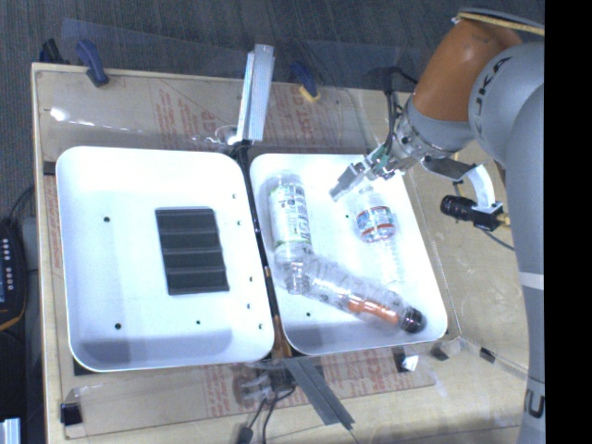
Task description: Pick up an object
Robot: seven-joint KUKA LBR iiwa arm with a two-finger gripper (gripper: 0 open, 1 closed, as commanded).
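Observation:
My gripper point(361, 176) hangs over the far part of the right bin point(427, 276), open, with nothing between its fingers. Just below it lies a small clear bottle with a blue and red label point(376, 225). A clear bottle with a white and green label point(289, 213) lies along the bin's left side. A third clear bottle with orange contents and a dark cap point(363, 302) lies slantwise near the front. A black ribbed rectangular block point(191, 251) rests flat in the middle of the left bin point(92, 202).
A grey metal bar point(255, 92) stands behind the seam between the bins. Blue clamps point(92, 63) hold the board at the far edge. A black cable fitting point(467, 209) juts from the arm beside the right bin's right rim.

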